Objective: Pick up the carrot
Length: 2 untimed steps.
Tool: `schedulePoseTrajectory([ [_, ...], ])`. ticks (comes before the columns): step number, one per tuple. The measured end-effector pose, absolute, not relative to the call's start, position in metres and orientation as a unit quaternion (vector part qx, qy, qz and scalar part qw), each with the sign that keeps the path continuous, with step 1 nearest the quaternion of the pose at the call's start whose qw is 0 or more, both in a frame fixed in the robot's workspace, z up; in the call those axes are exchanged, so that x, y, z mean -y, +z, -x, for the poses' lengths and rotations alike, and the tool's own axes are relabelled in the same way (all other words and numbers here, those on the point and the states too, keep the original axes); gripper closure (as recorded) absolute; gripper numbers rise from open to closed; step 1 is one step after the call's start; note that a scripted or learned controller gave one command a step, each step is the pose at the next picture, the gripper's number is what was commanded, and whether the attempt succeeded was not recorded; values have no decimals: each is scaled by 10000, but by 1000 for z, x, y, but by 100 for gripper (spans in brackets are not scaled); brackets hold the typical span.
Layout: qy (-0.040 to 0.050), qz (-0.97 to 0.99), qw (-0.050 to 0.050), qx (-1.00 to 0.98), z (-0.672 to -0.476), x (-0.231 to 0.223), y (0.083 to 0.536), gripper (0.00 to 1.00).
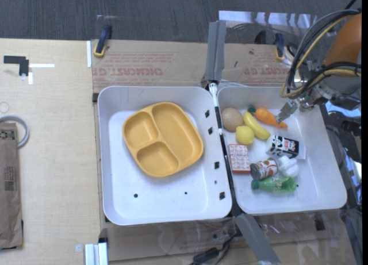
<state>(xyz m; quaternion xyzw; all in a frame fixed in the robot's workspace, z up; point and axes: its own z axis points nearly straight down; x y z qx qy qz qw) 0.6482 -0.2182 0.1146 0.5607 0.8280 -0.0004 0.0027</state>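
The carrot [265,115], orange with a green top, lies in the right bin [322,172] near its back edge, pointing right. My gripper [287,111] comes down from the right and sits at the carrot's right tip, very close to it or touching it. The carrot still rests on the bin floor.
Around the carrot lie a brown potato [232,118], a banana [255,126], a lemon [244,135], a small milk carton [286,145], a red box [238,158], a can [264,169] and a green bottle [275,185]. The left bin [115,189] holds a yellow divided plate [163,138].
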Motion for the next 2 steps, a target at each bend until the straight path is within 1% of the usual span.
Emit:
schedulePoseTrajectory([
  [1, -1, -4777, 17, -8785, -617, 192, 187, 0],
  [2, 1, -5234, 22, -8521, -650, 174, 93, 0],
])
